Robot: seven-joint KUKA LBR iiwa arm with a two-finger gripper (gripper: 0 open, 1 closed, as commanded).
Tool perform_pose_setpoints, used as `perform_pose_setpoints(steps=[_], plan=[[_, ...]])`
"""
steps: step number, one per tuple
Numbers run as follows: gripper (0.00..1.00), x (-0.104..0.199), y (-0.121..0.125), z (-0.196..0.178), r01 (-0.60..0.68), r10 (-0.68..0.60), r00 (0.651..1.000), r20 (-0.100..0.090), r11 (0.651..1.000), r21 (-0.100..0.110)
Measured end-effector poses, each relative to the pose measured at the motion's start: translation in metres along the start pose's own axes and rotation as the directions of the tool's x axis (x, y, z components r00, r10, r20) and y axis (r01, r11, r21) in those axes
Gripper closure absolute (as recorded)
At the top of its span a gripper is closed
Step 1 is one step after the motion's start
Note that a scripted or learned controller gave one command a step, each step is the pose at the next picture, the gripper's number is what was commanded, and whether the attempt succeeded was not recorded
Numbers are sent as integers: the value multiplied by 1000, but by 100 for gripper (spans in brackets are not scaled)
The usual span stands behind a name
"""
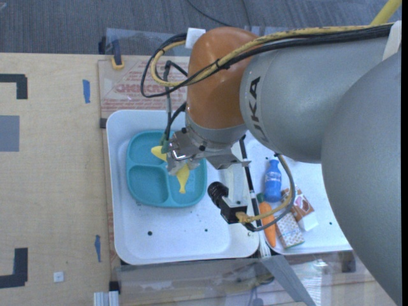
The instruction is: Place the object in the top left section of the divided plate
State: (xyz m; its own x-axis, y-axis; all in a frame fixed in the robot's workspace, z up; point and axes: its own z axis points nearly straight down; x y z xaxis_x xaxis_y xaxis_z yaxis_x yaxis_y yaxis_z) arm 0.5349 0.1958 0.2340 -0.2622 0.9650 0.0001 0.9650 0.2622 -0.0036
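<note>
A blue divided plate (148, 171) lies in the left white bin (185, 244), toward its left side. A yellow banana-shaped object (183, 178) hangs over the plate's right half. One end shows at the plate's upper middle and the other points down over the lower right section. My gripper (176, 160) is down over the plate, shut across the middle of this yellow object. The grey and orange wrist hides the plate's upper right rim.
The right bin (319, 238) holds a blue bottle (273, 178), an orange carrot (269, 227), a patterned packet (290, 229) and a small white item (308, 220). A black fitting with cables (222, 199) hangs beside the bins' shared wall. The wooden bench (51, 171) lies to the left.
</note>
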Motion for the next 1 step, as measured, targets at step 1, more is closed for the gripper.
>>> perform_pose_setpoints(steps=[1], plan=[[100, 9, -7, 25, 7, -7, 1000, 0, 1000, 0]])
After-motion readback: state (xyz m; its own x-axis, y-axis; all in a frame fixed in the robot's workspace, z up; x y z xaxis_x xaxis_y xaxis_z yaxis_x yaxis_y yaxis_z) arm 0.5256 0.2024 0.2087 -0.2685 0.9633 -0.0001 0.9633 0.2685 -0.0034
